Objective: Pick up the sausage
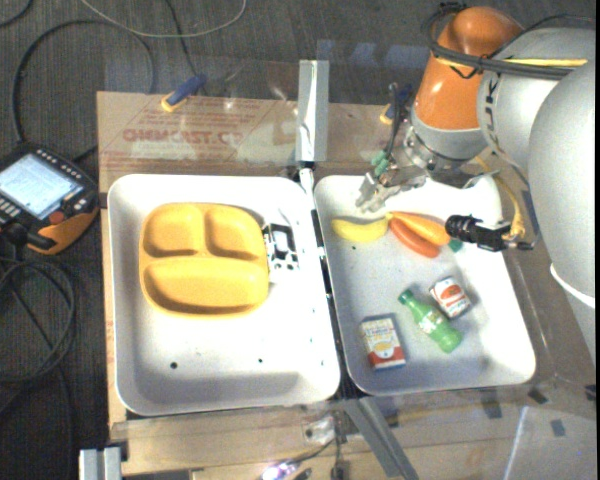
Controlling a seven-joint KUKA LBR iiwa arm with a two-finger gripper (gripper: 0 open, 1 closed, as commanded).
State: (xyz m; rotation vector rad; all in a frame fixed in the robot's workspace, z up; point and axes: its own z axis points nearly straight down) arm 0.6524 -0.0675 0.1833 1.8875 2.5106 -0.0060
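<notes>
Sausage (420,231) orange, smooth, tapered, beside curved yellow banana (360,230), end effector (376,194) above.

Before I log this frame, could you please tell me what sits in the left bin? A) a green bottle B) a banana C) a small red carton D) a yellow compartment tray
D: the yellow compartment tray lies in the left bin, while the green bottle, banana and small red carton all lie in the right bin.
</notes>
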